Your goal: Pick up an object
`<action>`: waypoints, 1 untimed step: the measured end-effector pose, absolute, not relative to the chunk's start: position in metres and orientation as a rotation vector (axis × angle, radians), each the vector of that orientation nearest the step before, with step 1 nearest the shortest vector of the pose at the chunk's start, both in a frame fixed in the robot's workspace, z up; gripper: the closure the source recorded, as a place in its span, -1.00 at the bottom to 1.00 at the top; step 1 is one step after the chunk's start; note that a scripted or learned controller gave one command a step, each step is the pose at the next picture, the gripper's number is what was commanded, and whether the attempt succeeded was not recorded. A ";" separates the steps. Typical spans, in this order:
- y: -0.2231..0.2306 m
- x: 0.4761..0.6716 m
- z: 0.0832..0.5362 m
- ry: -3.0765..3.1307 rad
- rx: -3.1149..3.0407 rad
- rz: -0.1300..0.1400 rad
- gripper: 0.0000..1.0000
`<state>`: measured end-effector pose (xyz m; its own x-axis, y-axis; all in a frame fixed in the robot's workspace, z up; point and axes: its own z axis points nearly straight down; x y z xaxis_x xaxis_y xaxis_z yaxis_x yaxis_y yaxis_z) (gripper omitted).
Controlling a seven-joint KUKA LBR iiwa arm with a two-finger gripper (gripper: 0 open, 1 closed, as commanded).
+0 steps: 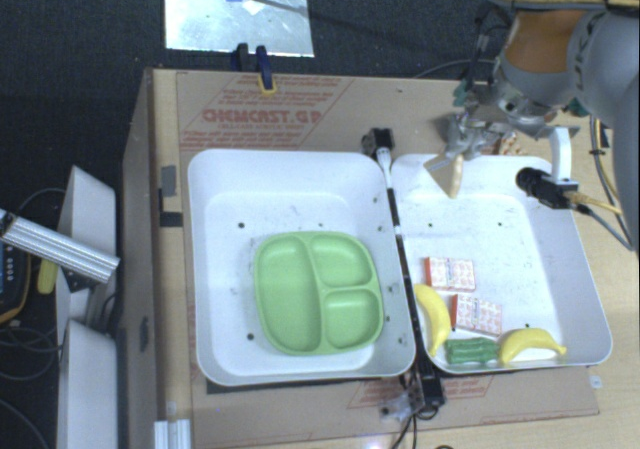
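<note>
Camera view shows the gripper (462,152) at the right bin's (575,267) far edge, clenched on a tan wedge (448,175). Judged step: lifting. Next move calls for a steady rise without slipping.

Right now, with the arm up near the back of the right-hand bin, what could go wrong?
The gripper appears to have a small tan wedge-shaped piece hanging at its tip above the right bin; the hold looks slight, so it might slip. The wedge also hangs close to that bin's back rim, so a drop could land outside. The two bananas, red-and-white packets and green item sit crowded, making the next grab awkward.
</note>
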<state>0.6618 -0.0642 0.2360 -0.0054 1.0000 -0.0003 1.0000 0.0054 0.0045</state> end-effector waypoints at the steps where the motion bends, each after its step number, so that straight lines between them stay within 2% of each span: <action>1: -0.077 0.579 0.268 2.221 2.217 0.002 1.00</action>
<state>0.5786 -0.0769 0.2675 -0.0016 1.0000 -0.0012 1.0000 0.0017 0.0032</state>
